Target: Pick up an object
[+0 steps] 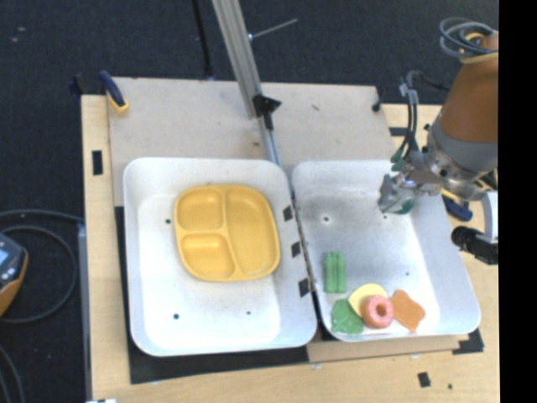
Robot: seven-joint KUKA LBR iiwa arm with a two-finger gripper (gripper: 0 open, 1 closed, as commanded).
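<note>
Grey gripper (396, 198) hovered over the right bin (436, 250), far from the toys; its opening I could not tell.

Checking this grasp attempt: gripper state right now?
Gripper: cannot be told from this view; it is over the right bin, apart from the toys at its near edge.

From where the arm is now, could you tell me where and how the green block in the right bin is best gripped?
I'd grip the green block across its narrow width, at mid-length, coming straight down from above. It lies flat, long axis running up and down the view, apart from the cluster of toys below it. The bin divider is close on its left, so that finger has little room. The gripper sits above and to the right.
</note>
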